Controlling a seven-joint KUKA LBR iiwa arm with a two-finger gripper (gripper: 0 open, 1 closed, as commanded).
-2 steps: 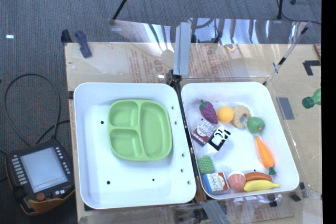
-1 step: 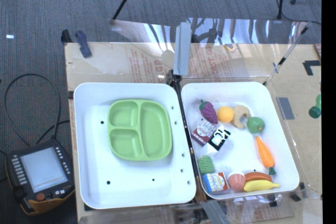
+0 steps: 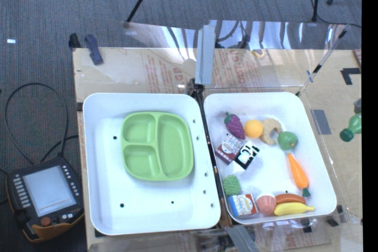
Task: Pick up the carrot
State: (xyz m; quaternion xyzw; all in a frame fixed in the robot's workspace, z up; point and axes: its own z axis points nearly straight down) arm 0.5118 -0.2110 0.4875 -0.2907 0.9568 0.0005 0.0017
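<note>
Two white bins (image 3: 94,127): one carrot (image 3: 298,172), one green tray (image 3: 157,146).

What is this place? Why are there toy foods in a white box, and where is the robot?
This is a robot's work bench, photographed by a camera fixed above it and looking down at a slant. Two shallow white bins sit side by side. The left bin holds a green plate with three sections. The right bin holds toy food: the carrot near its right wall, a banana, grapes, an orange, a green apple and some small cartons. The robot arm reaches in from the right, and its job is to lift the carrot. Right now the carrot lies in the bin, untouched. The screen on the floor is a control pad.
</note>
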